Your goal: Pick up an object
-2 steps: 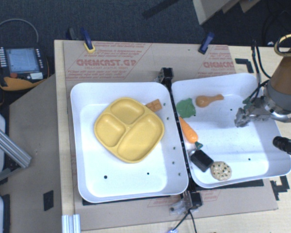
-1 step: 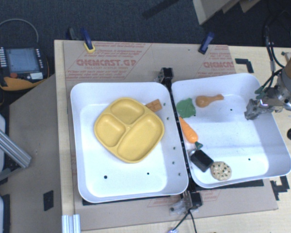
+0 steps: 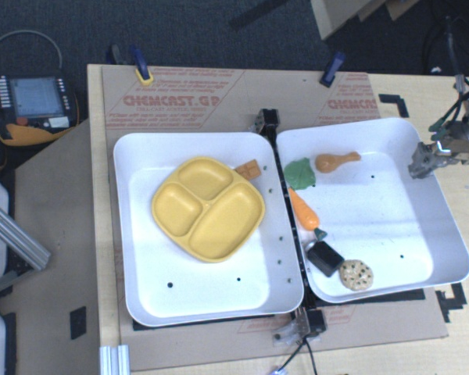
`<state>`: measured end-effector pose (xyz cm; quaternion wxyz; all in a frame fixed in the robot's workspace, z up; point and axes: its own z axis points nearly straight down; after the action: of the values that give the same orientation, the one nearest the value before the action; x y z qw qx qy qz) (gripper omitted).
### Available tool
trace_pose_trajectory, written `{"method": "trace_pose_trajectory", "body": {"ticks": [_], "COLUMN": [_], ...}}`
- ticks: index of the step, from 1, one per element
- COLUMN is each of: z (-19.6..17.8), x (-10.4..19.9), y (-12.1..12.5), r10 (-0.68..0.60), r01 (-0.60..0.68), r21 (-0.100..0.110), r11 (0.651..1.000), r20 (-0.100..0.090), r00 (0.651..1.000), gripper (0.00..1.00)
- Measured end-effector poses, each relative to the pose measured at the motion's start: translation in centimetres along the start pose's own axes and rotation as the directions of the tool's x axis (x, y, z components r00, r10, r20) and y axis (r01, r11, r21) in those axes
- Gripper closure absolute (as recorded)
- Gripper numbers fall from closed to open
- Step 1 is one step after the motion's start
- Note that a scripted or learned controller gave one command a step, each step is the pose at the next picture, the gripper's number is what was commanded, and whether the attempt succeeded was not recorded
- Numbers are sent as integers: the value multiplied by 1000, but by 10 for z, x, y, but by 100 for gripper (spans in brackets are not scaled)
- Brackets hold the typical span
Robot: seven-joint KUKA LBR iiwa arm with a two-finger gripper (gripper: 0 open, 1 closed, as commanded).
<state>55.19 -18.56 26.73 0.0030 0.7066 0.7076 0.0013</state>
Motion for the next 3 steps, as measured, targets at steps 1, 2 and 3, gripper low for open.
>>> {"method": "trace_pose_trajectory", "body": {"ticks": [1,2,3], "z": [-3,12,27], "x": [55,107,163], "y": [-5,5,10], "r10": [-5,-4,-5], "r01": [5,4,5], "r21": [6,8,9], "r11": [1000,1000,1000], "r20": [-4,-4,-5], "r00": [1000,1000,1000], "gripper": [100,100,100]}}
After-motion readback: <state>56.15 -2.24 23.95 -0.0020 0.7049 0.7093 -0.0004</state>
